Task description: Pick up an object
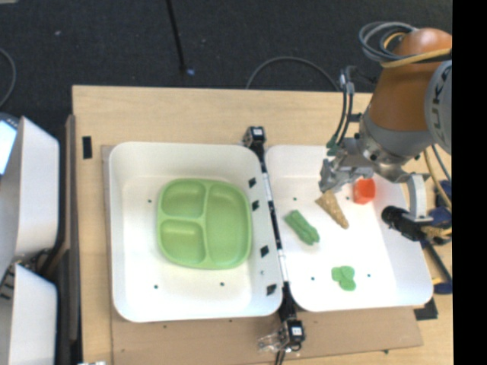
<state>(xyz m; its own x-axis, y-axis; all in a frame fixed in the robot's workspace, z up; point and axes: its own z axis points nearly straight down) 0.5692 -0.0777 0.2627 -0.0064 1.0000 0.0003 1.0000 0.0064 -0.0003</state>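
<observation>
Camera view, items as you will find them, right bin first.

Item one: a tan wedge-shaped piece (333,207), lying in the upper middle of the right bin (396,284), its narrow end pointing down and to the right. It rests on the bin floor; its upper end lies directly under the gripper (340,175).

Item two: a small orange object (364,191), just right of the wedge's upper end and close beside the gripper's lower edge.

Item three: a long green piece (302,226), lying slantwise left of the wedge, near the divider between the bins.

Item four: a rounded green lump (344,277), in the lower part of the right bin, well apart from the others.

Item five: the gripper, grey metal, hanging over the upper part of the right bin above the wedge and the orange object. You cannot tell from this angle whether it is spread or pressed together, and nothing is seen lifted off the bin floor.

Item six: the arm (403,97), grey with a broad orange band, entering from the right over the bench's upper right corner, cables looping above it.

Item seven: the left bin (129,280), holding a light green divided plate (204,223) with three compartments, lying flat near its centre.

Item eight: the wooden bench (167,112) under both bins, on a dark floor.
</observation>
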